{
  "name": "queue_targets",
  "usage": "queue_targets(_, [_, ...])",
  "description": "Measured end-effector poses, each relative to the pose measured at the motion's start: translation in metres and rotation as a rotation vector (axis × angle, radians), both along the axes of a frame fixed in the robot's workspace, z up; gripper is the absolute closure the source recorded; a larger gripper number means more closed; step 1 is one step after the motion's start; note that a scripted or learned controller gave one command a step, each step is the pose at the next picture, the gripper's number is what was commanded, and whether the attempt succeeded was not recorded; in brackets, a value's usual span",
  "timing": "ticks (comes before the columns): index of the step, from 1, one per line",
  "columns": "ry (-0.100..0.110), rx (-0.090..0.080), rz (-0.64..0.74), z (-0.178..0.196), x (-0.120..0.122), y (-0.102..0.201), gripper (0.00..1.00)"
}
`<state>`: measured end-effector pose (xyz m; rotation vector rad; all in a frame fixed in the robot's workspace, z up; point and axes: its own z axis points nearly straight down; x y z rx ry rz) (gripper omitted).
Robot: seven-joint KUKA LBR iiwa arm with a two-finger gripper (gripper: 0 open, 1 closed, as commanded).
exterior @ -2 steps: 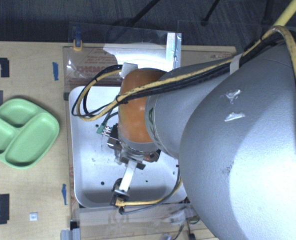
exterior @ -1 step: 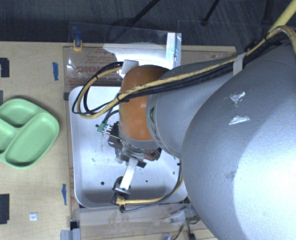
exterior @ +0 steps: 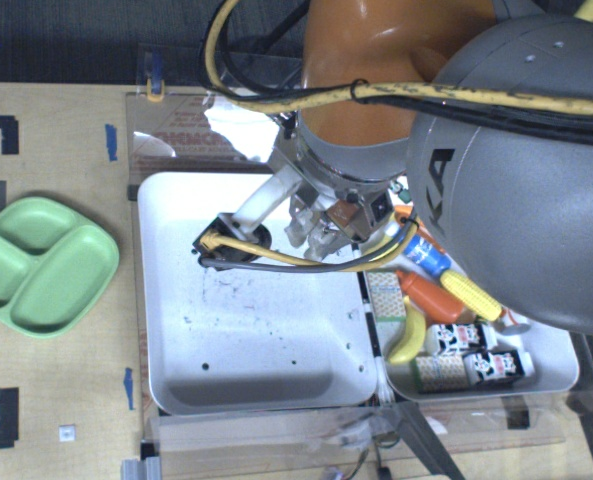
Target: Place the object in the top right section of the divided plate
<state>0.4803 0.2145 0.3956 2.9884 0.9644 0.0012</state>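
The grey arm (exterior: 496, 148) with its orange band bulks in from one o'clock and covers most of that corner. Below it the left bin (exterior: 266, 338) runs from the middle down to six o'clock, its white floor scuffed with dark marks. The right bin (exterior: 561, 368) sits at four o'clock, partly under the arm. The green plate (exterior: 66, 273) lies on the bench (exterior: 66, 388) out at nine o'clock, well apart from both bins. The gripper (exterior: 316, 230) hangs over the left bin's twelve o'clock edge; whether it is spread or pressed together I cannot tell, and I see nothing in it. In the right bin lie a banana (exterior: 408, 340), an orange piece (exterior: 431, 293), a corn cob (exterior: 471, 298) and two cartons (exterior: 466, 338); which one is the object I cannot say.
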Motion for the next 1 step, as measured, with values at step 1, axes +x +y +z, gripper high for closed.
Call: queue_targets(1, [0.008,0.000,0.131,-0.1649,-0.0022,0.0110,1.00])
